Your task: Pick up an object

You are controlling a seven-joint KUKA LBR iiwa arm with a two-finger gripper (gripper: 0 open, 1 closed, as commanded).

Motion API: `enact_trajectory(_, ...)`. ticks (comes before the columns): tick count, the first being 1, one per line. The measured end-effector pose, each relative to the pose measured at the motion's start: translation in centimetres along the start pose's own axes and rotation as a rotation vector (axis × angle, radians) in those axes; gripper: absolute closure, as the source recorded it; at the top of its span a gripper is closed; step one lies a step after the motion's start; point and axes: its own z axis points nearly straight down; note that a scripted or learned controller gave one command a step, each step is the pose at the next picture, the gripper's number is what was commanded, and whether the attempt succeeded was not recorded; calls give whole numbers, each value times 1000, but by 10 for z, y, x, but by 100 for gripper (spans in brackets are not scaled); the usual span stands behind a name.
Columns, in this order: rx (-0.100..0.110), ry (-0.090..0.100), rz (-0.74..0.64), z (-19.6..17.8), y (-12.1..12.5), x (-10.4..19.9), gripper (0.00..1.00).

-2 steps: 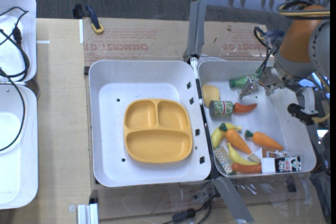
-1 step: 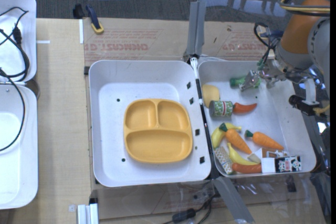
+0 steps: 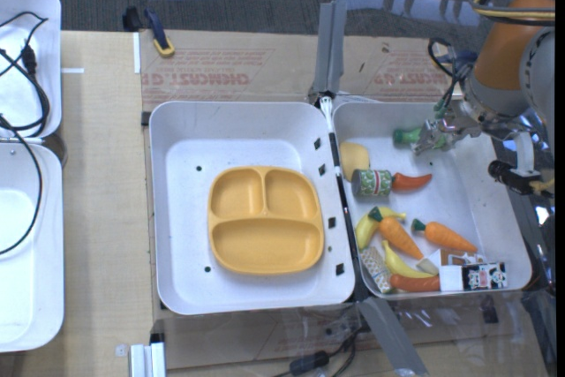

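Just beyond the gripper (image 3: 434,137), on its far side from the arm, a small dark green plastic object (image 3: 407,136) is seen lying on the floor of the right white bin (image 3: 494,190), its long axis apparently pointed toward the gripper. Whether anything is grasped cannot be told at this slant, nor whether the two touch. Nearer the viewer from the gripper are found a pale yellow rounded toy (image 3: 355,157), a green-labelled can (image 3: 373,182) and a red chilli-shaped toy (image 3: 412,182); further off, orange plastic carrots (image 3: 448,236) and a yellow banana (image 3: 402,260) are clustered. Nothing is judged to block a short reach toward the green piece.
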Motion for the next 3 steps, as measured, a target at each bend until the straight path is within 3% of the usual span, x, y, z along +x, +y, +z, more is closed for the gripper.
enact_trajectory(1, -11, -1, 48, -121, 6, 52, 100)
enact_trajectory(2, -7, -1, 112, -63, 1, 9, 100)
enact_trajectory(3, -8, 0, 172, -36, 2, 9, 100)
